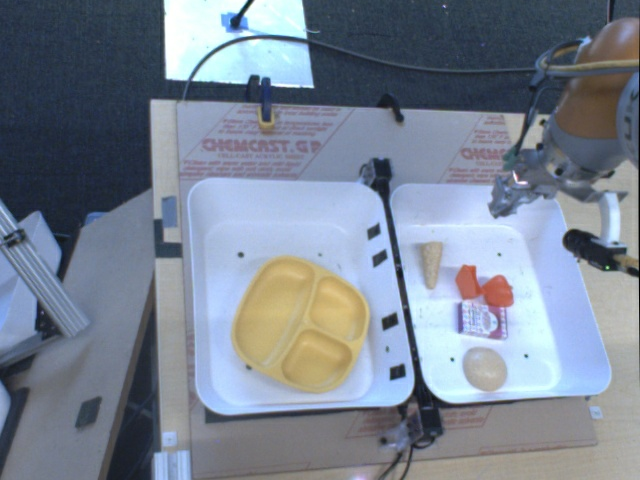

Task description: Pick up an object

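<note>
Objects lie in the right bin: a cone at its centre, two orange pieces at 3 o'clock from it, a small carton and a pale egg toward 5 o'clock. The tool hangs over the bin's 12 o'clock rim; how wide it stands cannot be told. The left bin holds a yellow tray.

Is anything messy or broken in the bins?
Nothing looks broken or spilled. The yellow tray sits a bit crooked in the left bin. In the right bin lie a cone, two orange pieces, a small packet and a beige egg-shaped thing, just loosely scattered.
</note>
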You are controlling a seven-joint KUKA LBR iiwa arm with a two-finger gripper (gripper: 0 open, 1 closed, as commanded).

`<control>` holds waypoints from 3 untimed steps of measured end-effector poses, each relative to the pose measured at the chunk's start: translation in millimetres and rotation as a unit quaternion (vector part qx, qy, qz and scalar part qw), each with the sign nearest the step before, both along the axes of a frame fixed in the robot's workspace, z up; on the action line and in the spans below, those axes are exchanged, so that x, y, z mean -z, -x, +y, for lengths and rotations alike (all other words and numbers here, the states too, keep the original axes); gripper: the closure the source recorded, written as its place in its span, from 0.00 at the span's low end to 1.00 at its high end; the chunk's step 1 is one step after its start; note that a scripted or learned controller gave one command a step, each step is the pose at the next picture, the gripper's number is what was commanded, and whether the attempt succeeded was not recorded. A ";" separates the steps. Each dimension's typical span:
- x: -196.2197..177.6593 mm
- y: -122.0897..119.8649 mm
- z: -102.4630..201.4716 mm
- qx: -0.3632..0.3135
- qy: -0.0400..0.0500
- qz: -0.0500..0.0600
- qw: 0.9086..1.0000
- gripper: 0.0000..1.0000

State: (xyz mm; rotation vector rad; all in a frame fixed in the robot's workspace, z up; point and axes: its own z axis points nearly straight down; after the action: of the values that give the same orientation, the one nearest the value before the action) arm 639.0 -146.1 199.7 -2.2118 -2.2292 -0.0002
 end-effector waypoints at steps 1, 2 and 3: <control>-14.7 21.4 51.5 0.000 -0.001 -0.001 1.000 1.00; -24.7 43.2 92.0 0.000 0.000 -0.001 1.000 1.00; -16.8 72.9 140.9 0.000 0.000 0.001 1.000 1.00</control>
State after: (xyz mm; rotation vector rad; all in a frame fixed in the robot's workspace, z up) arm 566.1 -5.2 216.5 -2.2098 -2.2291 0.0003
